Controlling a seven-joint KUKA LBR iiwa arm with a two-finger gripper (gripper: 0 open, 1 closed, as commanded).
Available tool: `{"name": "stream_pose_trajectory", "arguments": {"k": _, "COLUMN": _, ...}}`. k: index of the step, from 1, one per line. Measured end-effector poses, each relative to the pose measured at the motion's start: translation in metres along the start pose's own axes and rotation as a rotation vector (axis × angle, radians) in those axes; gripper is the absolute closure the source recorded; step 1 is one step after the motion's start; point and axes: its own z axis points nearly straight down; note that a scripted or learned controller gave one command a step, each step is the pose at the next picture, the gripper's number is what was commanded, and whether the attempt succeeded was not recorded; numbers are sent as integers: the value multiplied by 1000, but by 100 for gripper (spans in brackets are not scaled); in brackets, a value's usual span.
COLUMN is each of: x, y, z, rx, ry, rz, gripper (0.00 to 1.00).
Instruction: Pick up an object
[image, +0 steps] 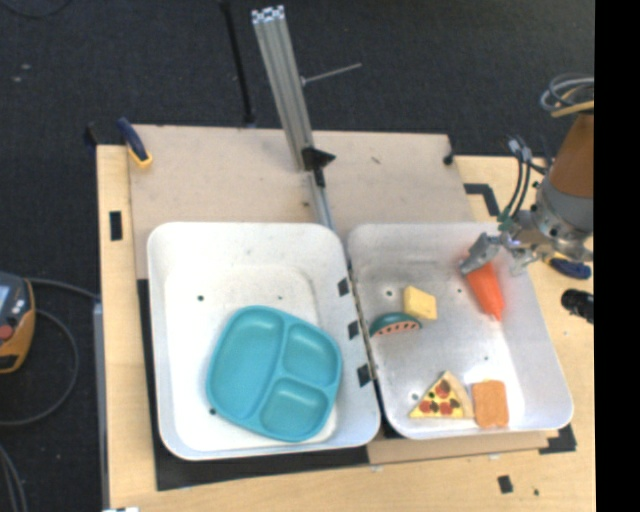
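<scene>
Gripper (497, 252) stands over the far right part of the right bin (556, 398), fingers spread, one grey finger (478, 250) to the left and the other to the right at about the same height. The upper end of the orange carrot (486, 286) lies between the fingertips; whether either pad touches it cannot be told, so no hold is recorded. The carrot's long axis runs from the fingers toward the near side of the bin, tapering slightly rightward, roughly square to the line between the fingers, which in my judgement suits a closing grasp. Farther from the fingers, to their left, lie a yellow block (421, 302) and a small teal-rimmed piece (394, 325). Well nearward sit a pizza slice (441, 398) and an orange square (490, 403). Farthest left, in the left bin (175, 250), rests a teal divided plate (274, 372).
</scene>
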Motion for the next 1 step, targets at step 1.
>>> {"name": "stream_pose_trajectory", "arguments": {"k": 1, "x": 6, "y": -5, "z": 54, "rx": -6, "ry": -2, "rz": 0, "gripper": 0}}
